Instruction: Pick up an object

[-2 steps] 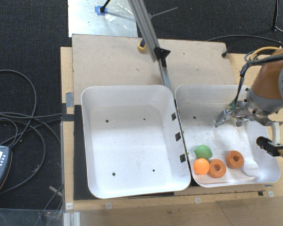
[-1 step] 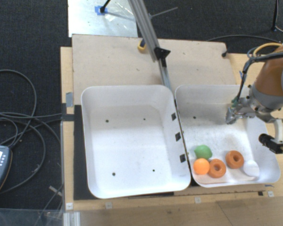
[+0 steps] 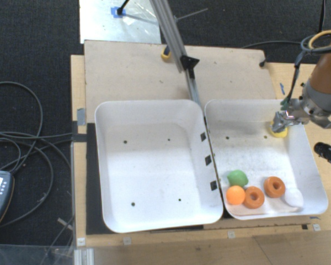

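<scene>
There are two white bins, the left bin and the right bin. In the right one I count two orange rings, one orange ball, one green object, one white object and one yellow object.

Your claw sits over the far right side of the right bin, touching a small object beneath it. Nearer you than the claw, five items cluster along that bin's front edge. Left of the claw lies the left bin.
</scene>
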Robot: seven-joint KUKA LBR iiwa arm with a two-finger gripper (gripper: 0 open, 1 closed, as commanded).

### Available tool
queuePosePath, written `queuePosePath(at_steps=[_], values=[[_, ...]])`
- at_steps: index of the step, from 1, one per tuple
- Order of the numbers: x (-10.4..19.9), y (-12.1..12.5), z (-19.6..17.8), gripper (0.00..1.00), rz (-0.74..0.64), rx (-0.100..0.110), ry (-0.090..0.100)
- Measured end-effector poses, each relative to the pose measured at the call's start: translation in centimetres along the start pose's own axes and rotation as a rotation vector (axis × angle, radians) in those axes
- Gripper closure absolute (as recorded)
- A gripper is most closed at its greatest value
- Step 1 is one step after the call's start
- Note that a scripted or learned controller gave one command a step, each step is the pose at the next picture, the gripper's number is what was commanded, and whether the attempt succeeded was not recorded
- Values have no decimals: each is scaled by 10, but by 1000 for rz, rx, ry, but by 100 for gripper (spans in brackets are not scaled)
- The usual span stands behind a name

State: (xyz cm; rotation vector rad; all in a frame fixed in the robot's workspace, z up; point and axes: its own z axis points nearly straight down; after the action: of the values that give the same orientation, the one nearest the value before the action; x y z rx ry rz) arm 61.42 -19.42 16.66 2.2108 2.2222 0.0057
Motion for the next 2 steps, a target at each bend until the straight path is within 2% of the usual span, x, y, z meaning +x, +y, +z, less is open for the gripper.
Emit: queuePosePath(at_steps=[2], values=[[-2,11,-119,100,-1,-1,-1]])
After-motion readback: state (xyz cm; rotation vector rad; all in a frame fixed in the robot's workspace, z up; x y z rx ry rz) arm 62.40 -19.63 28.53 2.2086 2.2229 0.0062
